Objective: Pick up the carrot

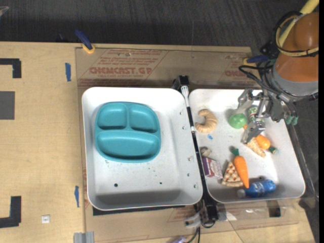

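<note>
Camera view looks down at a slant on a tan bench (pixel 40 151) carrying two shallow white bins side by side. A cardboard sheet (pixel 167 65) with red print lies under their far edges. The left bin (pixel 136 184) holds a teal divided plate (pixel 127 131) with three compartments, set toward the bin's far left. The right bin (pixel 288 173) holds a scatter of small toy foods.

The grey arm (pixel 298 59), with its orange band, reaches in from the right over the right bin's far right corner. Its gripper (pixel 257 116) hangs low over the bin's far half, just beside a green ball-like item (pixel 236 120) and just above an orange and yellow piece (pixel 259 144). The metal fingers point downward, but whether the jaws are wide or narrow cannot be told from this angle, and nothing can be seen between them.

The carrot (pixel 240 169) lies on the bin floor in the near half of the right bin, clear of the gripper, its green top pointing toward the far side and its orange body running toward the near edge. A checkered wedge (pixel 231 174) sits touching its left side. A blue bottle-shaped item (pixel 260 188) lies at the carrot's near tip. A dark red wrapped item (pixel 212 167) rests near the divider between the bins. A beige curled pastry (pixel 206 120) lies in the bin's far left part, well apart from the carrot. A blue clip (pixel 84 40) sits at the cardboard's far left corner.
</note>
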### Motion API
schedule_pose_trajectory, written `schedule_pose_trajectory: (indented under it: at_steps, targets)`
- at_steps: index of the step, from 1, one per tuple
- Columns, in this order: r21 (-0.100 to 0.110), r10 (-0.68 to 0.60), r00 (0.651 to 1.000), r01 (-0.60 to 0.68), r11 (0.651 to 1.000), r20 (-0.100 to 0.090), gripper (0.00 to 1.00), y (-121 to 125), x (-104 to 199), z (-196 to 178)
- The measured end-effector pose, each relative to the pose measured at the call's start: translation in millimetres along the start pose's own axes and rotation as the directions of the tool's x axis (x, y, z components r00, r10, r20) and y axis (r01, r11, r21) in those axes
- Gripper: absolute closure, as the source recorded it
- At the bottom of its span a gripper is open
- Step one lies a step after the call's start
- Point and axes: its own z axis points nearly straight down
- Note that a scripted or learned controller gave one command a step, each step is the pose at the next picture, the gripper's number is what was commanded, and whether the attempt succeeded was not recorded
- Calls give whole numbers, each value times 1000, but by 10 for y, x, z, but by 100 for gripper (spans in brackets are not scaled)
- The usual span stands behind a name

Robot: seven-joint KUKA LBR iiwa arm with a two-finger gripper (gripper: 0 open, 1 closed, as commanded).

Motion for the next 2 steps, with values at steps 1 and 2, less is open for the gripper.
schedule_pose_trajectory:
  at_steps: [1, 2]
  targets:
    - [7, -167, 986, 166, 986, 17, 0, -178, 102, 1233]
    - [7, -301, 953, 301, 954, 7, 0, -726, 875, 1374]
